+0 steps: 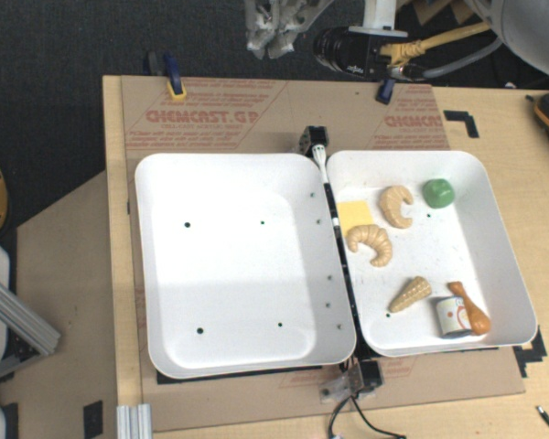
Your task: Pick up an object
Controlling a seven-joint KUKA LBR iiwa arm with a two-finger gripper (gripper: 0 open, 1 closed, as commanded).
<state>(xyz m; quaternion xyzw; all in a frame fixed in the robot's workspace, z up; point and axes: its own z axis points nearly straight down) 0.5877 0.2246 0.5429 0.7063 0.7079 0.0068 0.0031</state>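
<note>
The right bin (494, 236) holds several small items. Two tan croissants lie near its middle, one (396, 205) higher and one (372, 243) lower. A flat yellow square (353, 214) sits against the left wall, and a green ball (437, 192) lies near the back. Toward the front are a ribbed tan cone (409, 294), a small white can (451, 317) and an orange carrot-like piece (470, 307) leaning on it. My gripper (276, 27) hangs high at the top of the view, beyond the back of the bins and far from every item.
The left bin (165, 245) stands beside the right one on a cardboard sheet (256, 108). Blue clamps (174, 76) hold the sheet at the back. A black fitting (313, 140) sits where the bins meet, and cables and a yellow tool (430, 42) lie behind.
</note>
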